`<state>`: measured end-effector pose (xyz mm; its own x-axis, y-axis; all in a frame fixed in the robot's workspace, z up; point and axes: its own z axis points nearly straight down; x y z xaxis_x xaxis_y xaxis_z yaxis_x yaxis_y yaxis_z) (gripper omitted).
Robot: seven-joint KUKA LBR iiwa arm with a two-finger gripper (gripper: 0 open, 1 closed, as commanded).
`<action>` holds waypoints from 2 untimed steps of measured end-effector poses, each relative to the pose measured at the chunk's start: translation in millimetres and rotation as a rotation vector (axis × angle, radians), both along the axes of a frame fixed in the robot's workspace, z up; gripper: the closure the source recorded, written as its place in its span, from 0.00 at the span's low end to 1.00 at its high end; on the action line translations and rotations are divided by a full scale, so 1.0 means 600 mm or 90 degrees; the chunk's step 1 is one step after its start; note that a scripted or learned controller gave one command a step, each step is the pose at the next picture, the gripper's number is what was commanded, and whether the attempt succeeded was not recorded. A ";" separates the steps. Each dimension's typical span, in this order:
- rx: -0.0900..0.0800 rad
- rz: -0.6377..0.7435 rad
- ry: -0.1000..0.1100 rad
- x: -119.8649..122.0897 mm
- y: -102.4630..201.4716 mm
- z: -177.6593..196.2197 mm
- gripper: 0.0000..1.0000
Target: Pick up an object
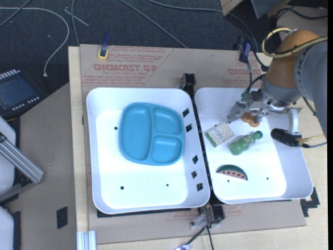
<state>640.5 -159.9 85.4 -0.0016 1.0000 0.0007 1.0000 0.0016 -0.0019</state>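
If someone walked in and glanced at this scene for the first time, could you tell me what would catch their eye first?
Most likely the big blue divided plate, lying alone in the left bin. Next, the grey arm with its orange band, reaching in from the right and hanging over the back of the right bin. Below it lie a small cluster: a patterned packet, a green bottle and, nearer the front, a watermelon slice.

Cardboard sheet (130,66) reads "CHEMCAST" (red print).
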 end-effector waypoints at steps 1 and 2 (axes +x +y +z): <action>-0.001 0.001 -0.003 0.002 0.000 0.020 1.00; -0.001 0.000 -0.004 0.004 0.008 0.094 1.00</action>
